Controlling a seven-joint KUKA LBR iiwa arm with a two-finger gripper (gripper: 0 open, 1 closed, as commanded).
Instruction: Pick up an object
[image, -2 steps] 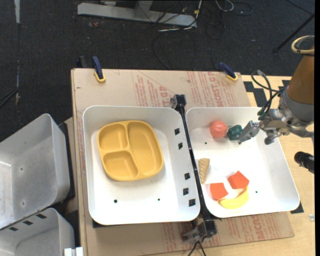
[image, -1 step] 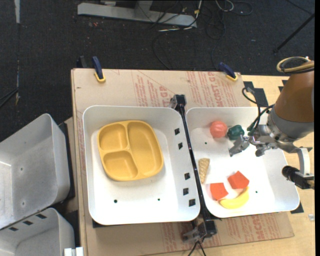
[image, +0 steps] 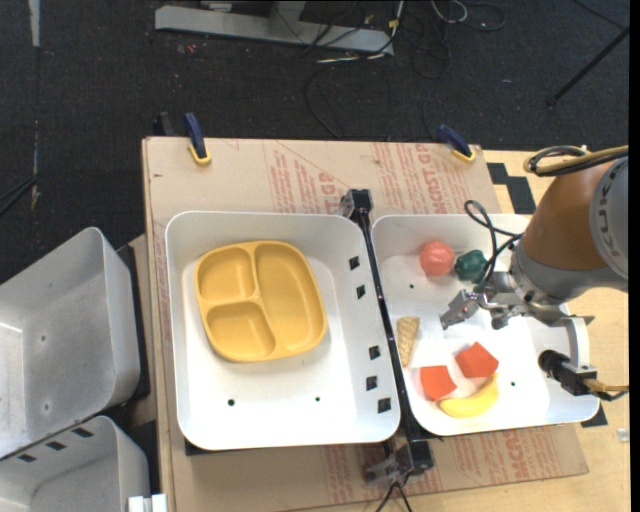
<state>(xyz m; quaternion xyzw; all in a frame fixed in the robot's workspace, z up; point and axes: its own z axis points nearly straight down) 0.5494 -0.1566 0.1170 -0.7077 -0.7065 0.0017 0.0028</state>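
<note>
Right bin, near edge: banana lying along that edge, two red blocks just behind it. My claw hangs mid-bin — fingers look spread, nothing between them. Nearest pick is the upper red block, directly on the near side of the claw, close. Pink ball and green piece sit beyond it, toward the far edge. Left bin holds a yellow tray — not relevant.

The arm comes in from the right, its orange part up high. Its claw points left and hangs low.
</note>
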